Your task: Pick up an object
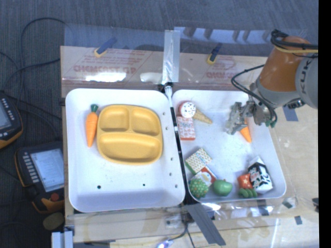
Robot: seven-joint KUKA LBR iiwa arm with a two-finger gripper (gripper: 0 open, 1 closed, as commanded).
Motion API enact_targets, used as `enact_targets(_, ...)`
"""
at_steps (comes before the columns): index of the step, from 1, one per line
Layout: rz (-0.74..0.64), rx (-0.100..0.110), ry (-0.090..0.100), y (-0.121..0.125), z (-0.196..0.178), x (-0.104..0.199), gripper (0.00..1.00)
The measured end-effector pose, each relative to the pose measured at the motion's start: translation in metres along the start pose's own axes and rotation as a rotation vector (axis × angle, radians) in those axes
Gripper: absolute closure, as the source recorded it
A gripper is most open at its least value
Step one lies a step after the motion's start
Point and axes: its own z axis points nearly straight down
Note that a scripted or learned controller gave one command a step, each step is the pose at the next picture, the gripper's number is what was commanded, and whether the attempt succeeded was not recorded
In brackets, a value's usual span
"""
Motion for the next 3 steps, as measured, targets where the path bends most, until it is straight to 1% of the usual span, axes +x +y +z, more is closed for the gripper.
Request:
enact_targets(1, 0.145, -0.003, 0.013, 0.06, -0.076, 0.023, 1.0)
enact_targets(2, 0.246, -0.002, 0.012, 0.059, -0.171, -0.008, 1.0)
enact_targets(3, 0.522, 0.002, 0.016, 0.021, -0.122, 0.104, 1.0)
